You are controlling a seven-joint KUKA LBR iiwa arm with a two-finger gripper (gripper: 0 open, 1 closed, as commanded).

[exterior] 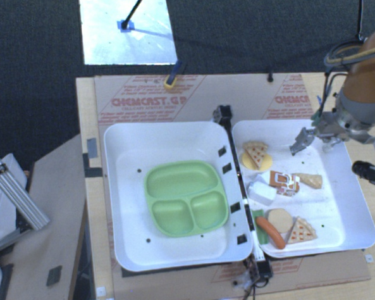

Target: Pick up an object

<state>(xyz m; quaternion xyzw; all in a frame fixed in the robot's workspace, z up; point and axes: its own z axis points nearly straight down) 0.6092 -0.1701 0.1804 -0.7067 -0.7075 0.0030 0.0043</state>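
Observation:
The right bin (353, 187) holds several toy foods: a pizza slice on a yellow round (256, 156), a small orange and white packet (284, 182), a tan bread piece (309, 181), a white block (261, 192), a red sausage (270, 232), a round tan piece (280, 219) and another pizza slice (301, 231). My gripper (301, 140) hangs over the upper part of this bin, above and to the right of the first pizza slice. Nothing is between its fingers, which look spread.
The left bin (128, 156) holds a green three-compartment plate (185, 198). A black divider with clips (233, 169) runs between the bins. The arm's grey wrist and orange band (361, 85) come in over the right bin's far right corner.

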